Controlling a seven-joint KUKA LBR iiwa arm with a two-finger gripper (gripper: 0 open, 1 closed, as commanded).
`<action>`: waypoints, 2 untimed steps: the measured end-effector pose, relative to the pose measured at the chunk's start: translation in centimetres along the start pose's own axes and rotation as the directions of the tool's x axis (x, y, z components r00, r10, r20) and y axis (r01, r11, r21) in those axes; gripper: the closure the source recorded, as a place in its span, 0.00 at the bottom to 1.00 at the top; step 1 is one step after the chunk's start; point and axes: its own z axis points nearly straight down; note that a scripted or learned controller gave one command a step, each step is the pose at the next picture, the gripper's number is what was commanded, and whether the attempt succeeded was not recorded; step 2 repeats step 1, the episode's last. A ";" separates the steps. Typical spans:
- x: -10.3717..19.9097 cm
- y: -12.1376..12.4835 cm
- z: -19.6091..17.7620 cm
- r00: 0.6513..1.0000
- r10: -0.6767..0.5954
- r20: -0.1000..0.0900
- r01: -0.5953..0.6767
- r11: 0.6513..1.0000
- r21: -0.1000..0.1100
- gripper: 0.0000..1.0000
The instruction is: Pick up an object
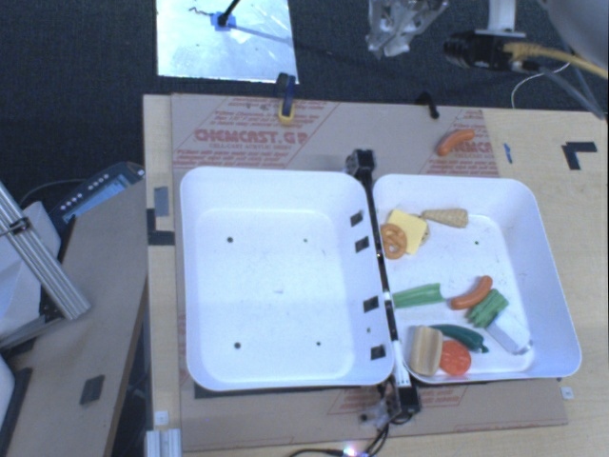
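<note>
The right bin (542, 255) holds several toy foods: a yellow cheese wedge (411, 225) beside an orange pretzel (393, 241), a tan cone (445, 218), a green bean (417, 296), a red sausage (471, 293), a green leafy piece (489, 307), a dark green pepper (461, 336), a red tomato (456, 359) and a bread slice (424, 348). Another sausage (455, 142) lies on the cardboard behind that bin. My gripper (388, 38) hangs high over the dark floor beyond the bench, well away from both bins, with nothing visible in it.
The left bin (276, 184) sits beside the right one, joined along a black clipped divider (376, 274). A yellow and blue clamp (285, 100) stands at the cardboard's far edge. A shiny metal sheet (224, 27) lies on the floor. Cables (533, 60) run at top right.
</note>
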 end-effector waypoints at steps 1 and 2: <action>-0.8 -0.3 -1.8 1.000 0.004 0.000 -0.004 1.000 0.000 1.00; -0.8 -0.3 -1.8 1.000 0.004 0.000 -0.004 1.000 0.000 1.00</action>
